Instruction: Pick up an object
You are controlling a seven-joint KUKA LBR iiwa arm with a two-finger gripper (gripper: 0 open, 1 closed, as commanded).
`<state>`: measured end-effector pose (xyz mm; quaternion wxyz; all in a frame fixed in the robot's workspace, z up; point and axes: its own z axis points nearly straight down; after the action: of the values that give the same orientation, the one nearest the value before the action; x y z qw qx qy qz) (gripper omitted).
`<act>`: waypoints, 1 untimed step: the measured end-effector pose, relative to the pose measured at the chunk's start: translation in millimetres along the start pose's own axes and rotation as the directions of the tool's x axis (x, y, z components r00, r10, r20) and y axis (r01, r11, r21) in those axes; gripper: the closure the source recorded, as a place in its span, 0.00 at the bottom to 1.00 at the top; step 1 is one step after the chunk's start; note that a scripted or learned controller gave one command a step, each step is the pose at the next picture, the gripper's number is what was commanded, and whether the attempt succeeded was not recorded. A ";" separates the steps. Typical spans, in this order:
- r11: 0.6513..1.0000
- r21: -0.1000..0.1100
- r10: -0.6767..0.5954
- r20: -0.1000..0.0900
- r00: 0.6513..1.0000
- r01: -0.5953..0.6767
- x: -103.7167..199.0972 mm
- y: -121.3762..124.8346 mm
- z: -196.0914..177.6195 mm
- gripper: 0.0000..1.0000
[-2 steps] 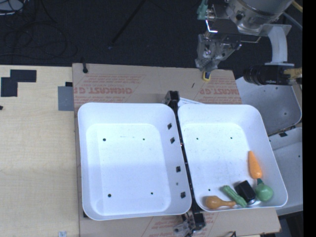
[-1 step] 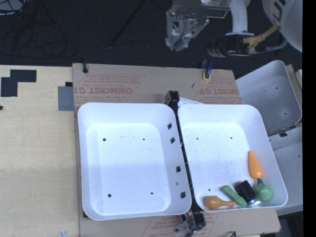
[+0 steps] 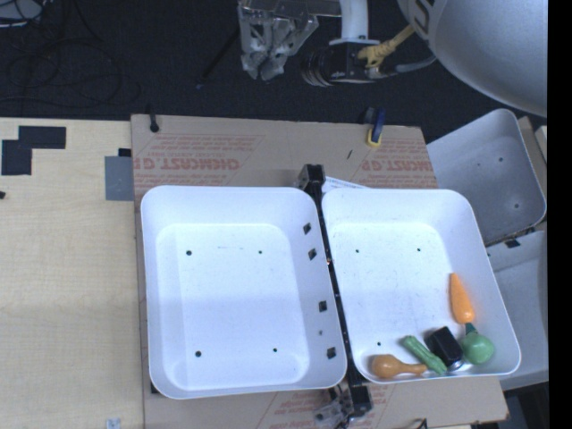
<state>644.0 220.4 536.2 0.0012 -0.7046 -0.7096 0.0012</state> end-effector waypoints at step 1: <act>1.000 0.002 0.013 0.003 1.000 -0.013 -73.5 -0.6 -1.1 1.00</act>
<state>644.0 146.9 537.3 0.0009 -0.7090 -0.7052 0.0030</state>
